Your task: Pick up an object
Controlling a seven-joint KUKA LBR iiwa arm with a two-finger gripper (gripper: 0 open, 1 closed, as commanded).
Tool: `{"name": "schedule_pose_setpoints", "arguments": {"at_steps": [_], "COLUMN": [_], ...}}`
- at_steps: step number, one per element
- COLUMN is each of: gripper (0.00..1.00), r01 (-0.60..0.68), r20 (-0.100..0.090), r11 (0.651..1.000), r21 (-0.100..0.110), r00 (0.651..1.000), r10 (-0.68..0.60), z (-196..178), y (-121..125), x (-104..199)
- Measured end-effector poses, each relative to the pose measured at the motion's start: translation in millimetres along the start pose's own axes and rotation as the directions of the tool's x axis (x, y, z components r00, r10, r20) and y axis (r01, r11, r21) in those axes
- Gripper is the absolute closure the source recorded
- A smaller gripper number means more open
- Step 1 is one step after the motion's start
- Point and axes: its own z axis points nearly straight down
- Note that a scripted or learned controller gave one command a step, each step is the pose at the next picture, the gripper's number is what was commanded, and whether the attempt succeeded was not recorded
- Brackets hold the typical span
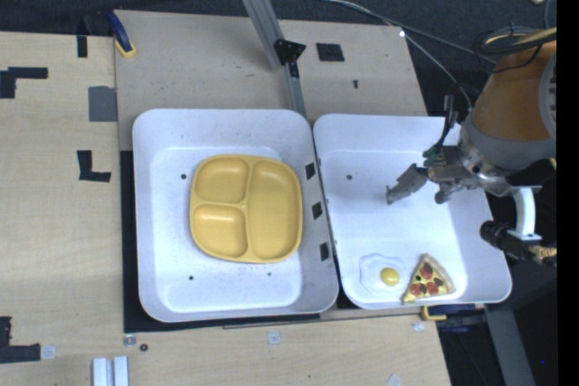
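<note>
A toy fried egg (382, 272) and a toy pizza slice (428, 278) lie side by side at the near edge of the right bin (362, 136). My gripper (422, 193) hangs above the middle of that bin, well behind both toys. It is open, with its dark fingers (399, 191) spread apart and nothing between them. A yellow divided plate (245, 208) lies in the middle of the left bin (163, 194).
A slanted metal post (262, 4) rises from behind the seam between the bins. Cables run over the dark floor at the back. The arm's grey and orange body (516, 117) overhangs the right bin's right side.
</note>
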Motion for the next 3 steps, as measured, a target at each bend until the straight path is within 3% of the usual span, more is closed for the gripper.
{"name": "schedule_pose_setpoints", "arguments": {"at_steps": [2,3], "gripper": [0.0,1.0], "r01": [-0.001,0.001], "r20": [0.003,0.003], "r11": [1.0,1.0], "r21": [-0.007,-0.012], "r00": [1.0,1.0], "r10": [0.001,-0.001], "z": [108.8,95.3], "y": [1.1,2.8], "x": [0.8,1.4]}}
